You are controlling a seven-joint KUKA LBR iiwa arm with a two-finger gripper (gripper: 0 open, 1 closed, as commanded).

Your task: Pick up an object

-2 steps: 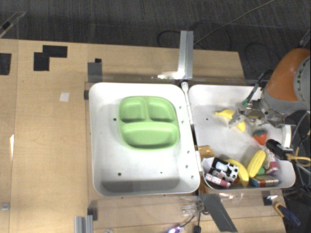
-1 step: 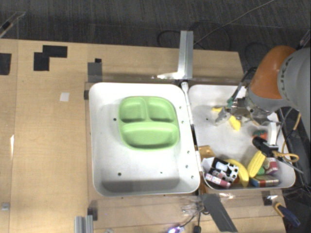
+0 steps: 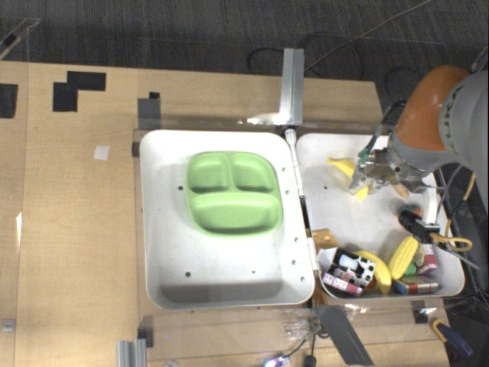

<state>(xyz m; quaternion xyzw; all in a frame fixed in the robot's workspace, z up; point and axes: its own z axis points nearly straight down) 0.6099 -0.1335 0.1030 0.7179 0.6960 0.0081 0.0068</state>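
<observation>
I hang over the right bin [image 3: 336,216], and my gripper [image 3: 368,177] sits directly above a yellow piece [image 3: 342,164], the thing I mean to lift. It lies to the right of the green plate [image 3: 233,192], just across the wall between the two bins and level with the plate's upper half, on bare white floor with nothing crowding it. Whether I am released or clenched on it I cannot tell, because my own wrist covers the spot. One pointed end pokes out toward the plate and a smaller yellow bit shows below me. I judge it light, stiff and smooth, likely moulded plastic, so weight is no worry but slipping is. A curved, tapering shape can squirt out sideways, so I would close across its thickest middle and not on the thin tip. The plate, with its three hollows, is the only thing in the left bin [image 3: 153,205]. Everything else in my bin is heaped far to the plate's lower right. There I see a corn cob [image 3: 404,257], a banana [image 3: 380,271], a small tub [image 3: 330,280] of dark and pale oddments, some markers [image 3: 416,287], and scissors [image 3: 419,224] a little above that heap. All of it lies well apart from my yellow piece.
</observation>
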